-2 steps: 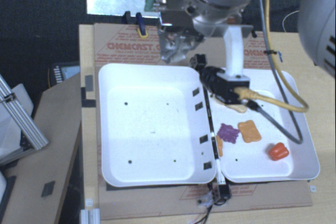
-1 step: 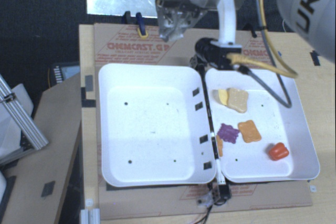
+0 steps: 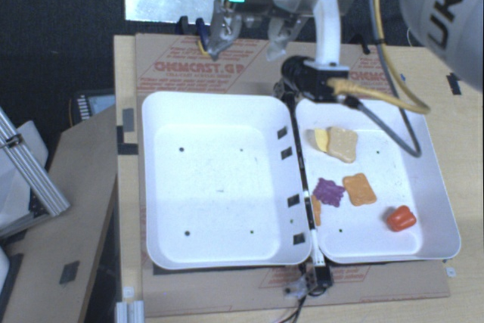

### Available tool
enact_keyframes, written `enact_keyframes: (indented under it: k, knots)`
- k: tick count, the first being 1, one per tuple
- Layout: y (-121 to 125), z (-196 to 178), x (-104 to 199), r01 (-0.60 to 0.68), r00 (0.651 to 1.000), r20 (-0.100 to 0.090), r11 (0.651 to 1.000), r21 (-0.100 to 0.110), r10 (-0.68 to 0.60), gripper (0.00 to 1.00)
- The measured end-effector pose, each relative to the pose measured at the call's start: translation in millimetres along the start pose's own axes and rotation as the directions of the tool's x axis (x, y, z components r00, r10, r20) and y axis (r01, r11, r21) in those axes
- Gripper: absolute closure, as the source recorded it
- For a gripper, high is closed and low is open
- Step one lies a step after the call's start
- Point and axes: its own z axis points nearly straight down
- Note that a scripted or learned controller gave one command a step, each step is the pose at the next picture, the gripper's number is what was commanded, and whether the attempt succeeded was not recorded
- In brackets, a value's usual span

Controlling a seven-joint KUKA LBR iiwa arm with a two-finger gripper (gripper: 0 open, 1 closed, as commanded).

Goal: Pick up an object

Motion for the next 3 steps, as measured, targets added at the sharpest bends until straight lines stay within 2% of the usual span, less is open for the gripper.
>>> enact_keyframes:
  k: [1, 2, 3]
  knots:
    - [0, -11, 0, 0.002, 1.000, -0.001, 1.000, -0.002, -0.002, 1.00]
    - [50, 1, -1, -0.003, 1.000, 0.000, 1.000, -0.002, 0.003, 1.00]
    - [48, 0, 0, -0.001, 1.000, 0.000, 1.000, 0.000, 0.001, 0.00]
